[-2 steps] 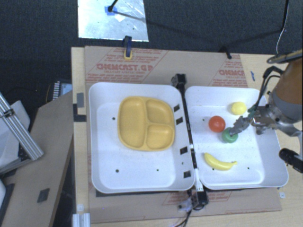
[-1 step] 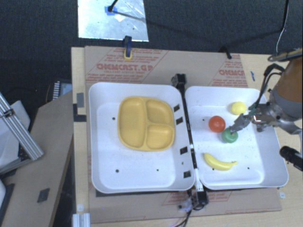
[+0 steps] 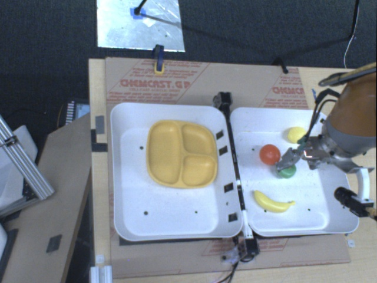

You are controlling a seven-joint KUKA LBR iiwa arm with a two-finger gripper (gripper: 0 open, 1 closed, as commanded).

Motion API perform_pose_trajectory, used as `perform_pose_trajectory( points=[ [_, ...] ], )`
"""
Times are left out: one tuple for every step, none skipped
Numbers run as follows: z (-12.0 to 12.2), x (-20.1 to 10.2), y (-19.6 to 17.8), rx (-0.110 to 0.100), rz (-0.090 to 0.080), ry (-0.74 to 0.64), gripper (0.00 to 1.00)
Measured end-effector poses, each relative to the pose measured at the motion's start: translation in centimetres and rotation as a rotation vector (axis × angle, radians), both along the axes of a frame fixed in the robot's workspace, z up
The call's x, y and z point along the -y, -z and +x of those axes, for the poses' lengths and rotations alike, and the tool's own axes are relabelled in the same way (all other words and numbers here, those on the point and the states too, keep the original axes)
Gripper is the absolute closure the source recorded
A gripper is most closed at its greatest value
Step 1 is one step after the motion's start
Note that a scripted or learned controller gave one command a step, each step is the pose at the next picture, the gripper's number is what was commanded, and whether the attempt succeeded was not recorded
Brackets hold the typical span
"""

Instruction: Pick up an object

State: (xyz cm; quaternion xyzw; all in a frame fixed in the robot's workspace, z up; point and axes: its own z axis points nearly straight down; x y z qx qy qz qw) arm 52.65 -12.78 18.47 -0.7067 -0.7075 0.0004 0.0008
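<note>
Hovering over the right bin [image 3: 330,220], our pincer [image 3: 288,161] touched a green object [image 3: 287,171]; its grip we couldn't tell.

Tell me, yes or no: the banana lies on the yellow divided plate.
No: the banana lies on the floor of the right bin, while the yellow divided plate sits in the left bin.

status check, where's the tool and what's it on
Tool low in right bin, over green object. Grip unconfirmed. Red ball close beside; banana apart.
</note>
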Motion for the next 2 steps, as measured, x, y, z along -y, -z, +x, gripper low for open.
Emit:
perform_pose_trajectory(
  points=[
    [-0.3,0.8,4.6,-0.001,0.0,0.001,0.0],
    [-0.3,0.7,9.9,-0.001,0.001,0.001,0.0]
  ],
)
